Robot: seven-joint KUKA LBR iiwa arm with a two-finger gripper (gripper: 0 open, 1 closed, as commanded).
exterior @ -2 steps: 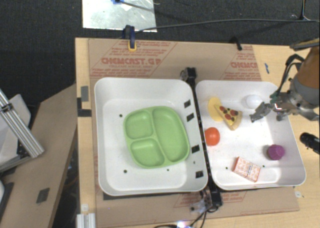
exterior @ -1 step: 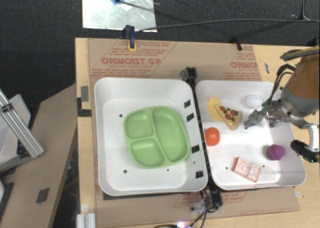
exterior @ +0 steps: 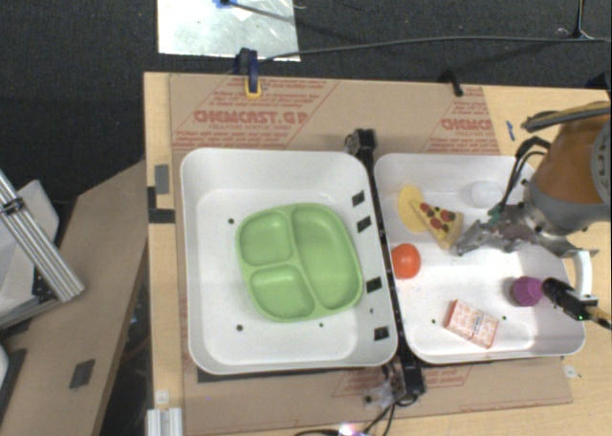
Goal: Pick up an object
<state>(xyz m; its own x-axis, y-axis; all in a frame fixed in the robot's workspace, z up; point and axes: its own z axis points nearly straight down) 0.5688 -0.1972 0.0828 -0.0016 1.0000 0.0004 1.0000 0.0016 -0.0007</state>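
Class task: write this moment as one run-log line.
arm: over right bin | pincer: beside pizza slice | orange ball: untouched | left bin: green tray

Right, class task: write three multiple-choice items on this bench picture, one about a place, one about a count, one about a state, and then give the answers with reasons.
1. Where does the green tray lie?
A. in the left bin
B. in the right bin
C. on the cardboard

2. How many compartments has the tray?
A. two
B. three
C. five

3. How does the orange ball lie?
A. between the fingers of the hand
B. on the tray
C. loose on the right bin's floor

Answers: 1 A, the left bin's white walls surround it. 2 B, ridges divide three hollows. 3 C, it lies apart, below and left of the hand.
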